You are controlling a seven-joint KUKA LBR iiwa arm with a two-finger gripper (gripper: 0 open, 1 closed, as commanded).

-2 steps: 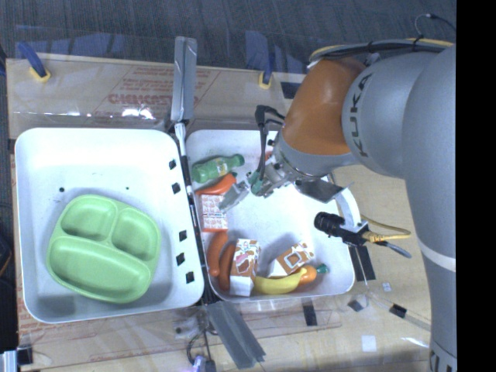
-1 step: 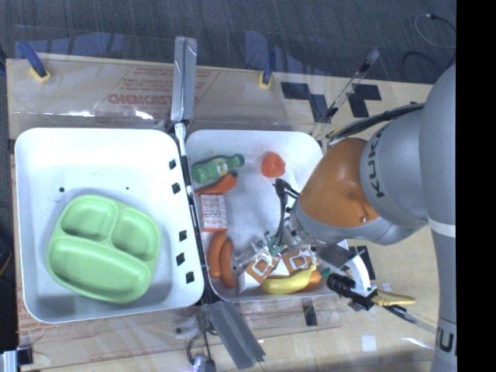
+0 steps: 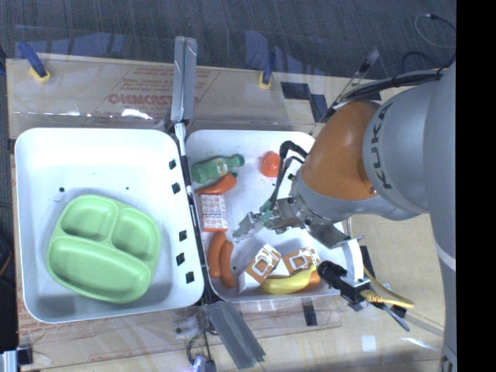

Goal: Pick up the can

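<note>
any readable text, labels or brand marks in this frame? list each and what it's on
"KUKA": on the grey arm, running vertically beside the orange band; only part of it is legible.
Red print on the clear sheet behind the bins: blurred, not readable.
Red and white packet in the right bin: print too small to read.
Two small cartons with orange and white patterns near the banana: no legible words.
Green bottle: no label readable.

Both bins [image 3: 101, 142] look like smooth white plastic, faintly glossy. Divided tray [image 3: 105, 246]: matt green plastic. Bottle [image 3: 217, 167]: green, shiny, plastic by the look. Banana [image 3: 288, 283]: smooth, slight sheen, probably plastic. My arm [image 3: 418, 153]: grey satin shell, orange band glossy. Bench sheet [image 3: 116, 91]: brown, matt, cardboard-like, printed red.
</note>
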